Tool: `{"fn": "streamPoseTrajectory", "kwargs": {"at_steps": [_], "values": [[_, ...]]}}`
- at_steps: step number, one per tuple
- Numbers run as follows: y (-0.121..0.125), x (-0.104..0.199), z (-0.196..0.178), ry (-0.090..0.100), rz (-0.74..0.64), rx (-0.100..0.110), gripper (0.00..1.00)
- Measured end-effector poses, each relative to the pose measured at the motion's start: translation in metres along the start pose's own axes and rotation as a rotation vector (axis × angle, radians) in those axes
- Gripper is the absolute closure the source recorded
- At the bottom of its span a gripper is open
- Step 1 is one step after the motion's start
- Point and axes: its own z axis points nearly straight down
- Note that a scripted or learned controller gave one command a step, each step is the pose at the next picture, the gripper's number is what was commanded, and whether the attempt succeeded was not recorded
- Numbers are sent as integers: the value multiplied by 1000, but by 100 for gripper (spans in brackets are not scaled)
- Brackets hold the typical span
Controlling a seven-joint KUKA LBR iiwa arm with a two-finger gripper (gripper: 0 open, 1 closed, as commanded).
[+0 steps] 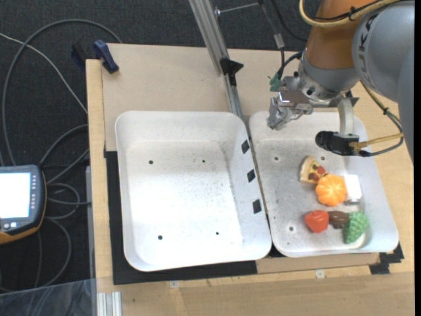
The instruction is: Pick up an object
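Presently, the gripper is seen poised over the far corner of the right bin, nothing visibly between its fingers; how far they are parted cannot be told. The objects, among them an orange pumpkin and a red tomato, are clustered well apart at the near right. The approach step is judged in hand; travel toward that cluster and a descent are called for.

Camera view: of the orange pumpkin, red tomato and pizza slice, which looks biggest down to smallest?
1. Pumpkin, biggest.
2. Tomato and pizza slice look about alike; too close to rank.
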Motion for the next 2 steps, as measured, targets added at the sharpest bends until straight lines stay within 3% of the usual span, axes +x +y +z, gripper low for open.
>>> {"fn": "streamPoseTrajectory", "kwargs": {"at_steps": [2], "values": [[24,98,12,-1,2,-1,100]]}}
